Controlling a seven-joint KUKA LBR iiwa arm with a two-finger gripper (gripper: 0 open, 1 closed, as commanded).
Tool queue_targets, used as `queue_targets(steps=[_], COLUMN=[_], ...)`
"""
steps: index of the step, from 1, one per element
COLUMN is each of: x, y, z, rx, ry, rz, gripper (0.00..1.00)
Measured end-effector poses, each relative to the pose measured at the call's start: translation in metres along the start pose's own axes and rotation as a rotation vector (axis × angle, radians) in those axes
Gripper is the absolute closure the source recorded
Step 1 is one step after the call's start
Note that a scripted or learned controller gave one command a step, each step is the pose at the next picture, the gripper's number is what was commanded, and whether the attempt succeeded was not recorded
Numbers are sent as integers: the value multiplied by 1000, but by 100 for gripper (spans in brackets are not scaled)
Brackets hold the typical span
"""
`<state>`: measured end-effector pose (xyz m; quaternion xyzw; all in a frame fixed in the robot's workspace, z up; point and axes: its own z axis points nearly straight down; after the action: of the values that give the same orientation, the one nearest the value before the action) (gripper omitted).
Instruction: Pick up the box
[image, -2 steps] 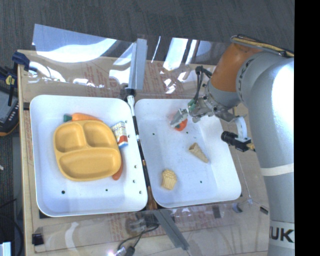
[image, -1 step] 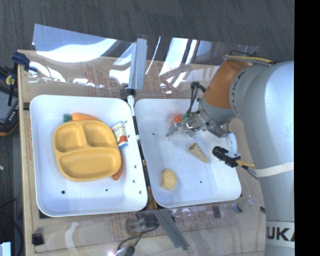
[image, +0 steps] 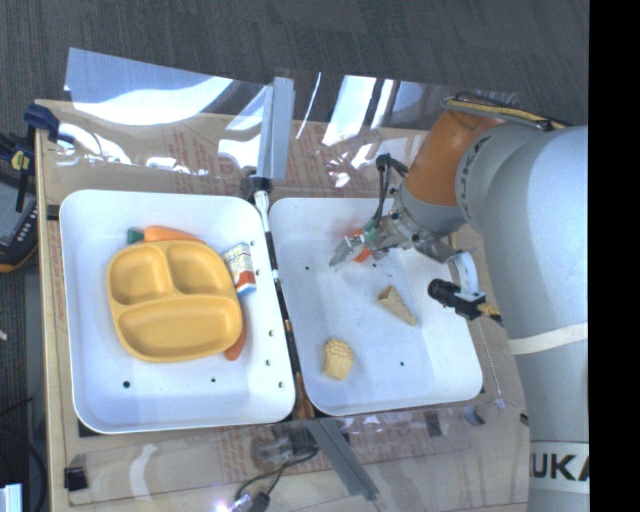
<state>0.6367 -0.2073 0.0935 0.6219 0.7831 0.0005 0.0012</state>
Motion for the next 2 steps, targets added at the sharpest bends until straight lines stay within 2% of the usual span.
queue_targets(steps=[1, 2], x=[-5, -4], y=[21, 23], z=[-31, -43], rx=[1, -2], ry=[1, -1], rz=[-143, -148], gripper=[0, 100])
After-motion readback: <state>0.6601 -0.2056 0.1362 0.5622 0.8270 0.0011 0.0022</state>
